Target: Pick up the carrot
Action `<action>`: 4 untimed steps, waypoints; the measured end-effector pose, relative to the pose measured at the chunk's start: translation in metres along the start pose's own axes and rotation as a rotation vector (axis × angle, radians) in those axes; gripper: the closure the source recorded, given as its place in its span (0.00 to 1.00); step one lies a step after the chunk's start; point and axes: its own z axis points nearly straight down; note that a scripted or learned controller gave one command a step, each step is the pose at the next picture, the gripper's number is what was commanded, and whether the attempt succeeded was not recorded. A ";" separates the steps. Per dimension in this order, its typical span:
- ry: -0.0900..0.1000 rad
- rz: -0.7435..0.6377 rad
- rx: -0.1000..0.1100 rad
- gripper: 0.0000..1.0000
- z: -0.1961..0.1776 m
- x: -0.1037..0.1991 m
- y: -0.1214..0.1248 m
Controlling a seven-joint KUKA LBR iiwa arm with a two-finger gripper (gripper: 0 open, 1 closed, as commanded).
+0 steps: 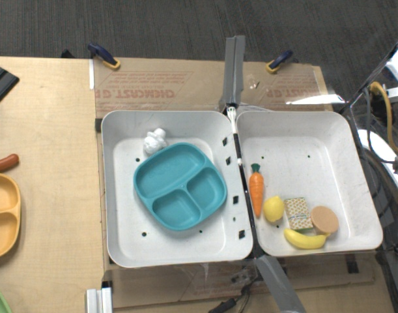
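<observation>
- Gripper: apart or together, I cannot tell.
- Carrot lies just left of the lemon, nearly touching it.
- Step, likely: the approach, not yet begun.
- Next move calls for descending astride the carrot, clear of the lemon.

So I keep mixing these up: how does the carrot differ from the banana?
The carrot is orange with a green top; the banana is yellow. The carrot is straight, pointing toward the bin's near wall; the banana is curved and lies crosswise. Both are in the right bin.
</observation>
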 end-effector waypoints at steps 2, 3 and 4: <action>0.000 0.021 0.001 1.00 -0.048 -0.015 -0.062; -0.009 0.004 -0.003 1.00 0.036 -0.020 -0.095; -0.003 0.009 -0.001 1.00 0.022 -0.008 -0.029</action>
